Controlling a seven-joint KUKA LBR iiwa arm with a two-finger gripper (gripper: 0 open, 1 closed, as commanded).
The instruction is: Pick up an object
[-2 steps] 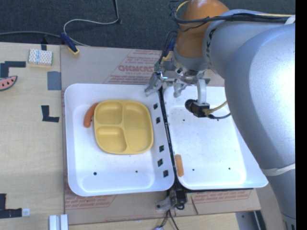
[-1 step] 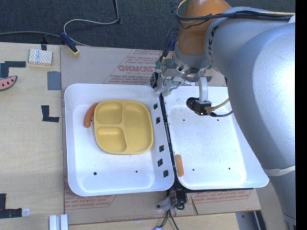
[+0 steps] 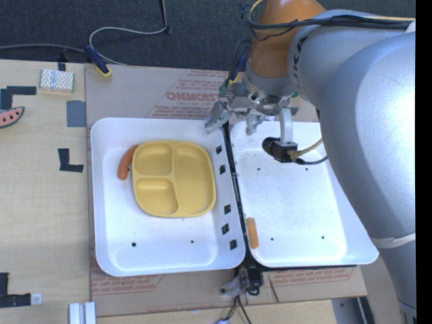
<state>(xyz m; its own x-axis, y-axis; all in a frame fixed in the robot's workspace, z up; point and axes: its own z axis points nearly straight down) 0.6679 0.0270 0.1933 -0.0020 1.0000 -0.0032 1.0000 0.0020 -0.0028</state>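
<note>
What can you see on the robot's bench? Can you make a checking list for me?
Surface: two white bins side by side, left bin, right bin, on cardboard.
Job's things: yellow plate in the left bin, a carrot beside it; another small carrot at the right bin's left wall.
Clutter: sponge and watermelon slice toy on the bench, far left.
Claw: claw over the bins' top edge.
Cables: grey cable behind the bench.
Surroundings: dark floor.

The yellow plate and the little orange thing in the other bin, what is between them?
In the camera view, between the yellow plate and the small orange piece lie bare left bin floor and the bins' meeting rims.
</note>
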